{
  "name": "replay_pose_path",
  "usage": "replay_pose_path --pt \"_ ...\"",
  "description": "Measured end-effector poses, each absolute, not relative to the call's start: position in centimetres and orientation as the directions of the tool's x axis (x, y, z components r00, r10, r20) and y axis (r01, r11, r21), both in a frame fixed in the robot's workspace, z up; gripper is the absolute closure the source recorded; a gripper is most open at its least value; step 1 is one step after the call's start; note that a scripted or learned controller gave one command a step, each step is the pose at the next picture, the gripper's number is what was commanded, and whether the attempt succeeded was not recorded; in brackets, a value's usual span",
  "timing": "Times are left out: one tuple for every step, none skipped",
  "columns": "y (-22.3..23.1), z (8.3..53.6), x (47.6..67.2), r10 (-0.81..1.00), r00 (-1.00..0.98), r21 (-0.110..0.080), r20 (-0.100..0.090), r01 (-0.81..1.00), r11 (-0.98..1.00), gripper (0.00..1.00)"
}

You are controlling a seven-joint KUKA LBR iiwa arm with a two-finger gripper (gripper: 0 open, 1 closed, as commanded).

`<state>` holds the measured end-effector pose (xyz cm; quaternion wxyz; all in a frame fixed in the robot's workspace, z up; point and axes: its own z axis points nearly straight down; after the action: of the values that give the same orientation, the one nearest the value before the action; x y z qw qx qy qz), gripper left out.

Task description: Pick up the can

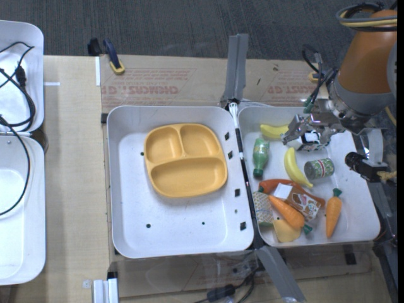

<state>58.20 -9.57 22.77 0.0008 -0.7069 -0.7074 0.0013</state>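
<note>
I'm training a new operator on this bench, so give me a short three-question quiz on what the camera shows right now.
1. True or false: the can lies on its side in the right bin.
2. Which object sits in the left bin? A) a green bottle B) a yellow divided plate C) a carrot
3. Fill in: the pincer hovers over the right bin, just above the ___ of the can in the picture.

Key
1. True.
2. B, the yellow divided plate.
3. Upper left; it is near the bananas, not on the can.
</note>
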Motion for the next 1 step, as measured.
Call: replay_pose_path --pt "-17.06 19.2 56.07 0.999 -0.036 -0.003 -0.001 0.999 0.036 0.0"
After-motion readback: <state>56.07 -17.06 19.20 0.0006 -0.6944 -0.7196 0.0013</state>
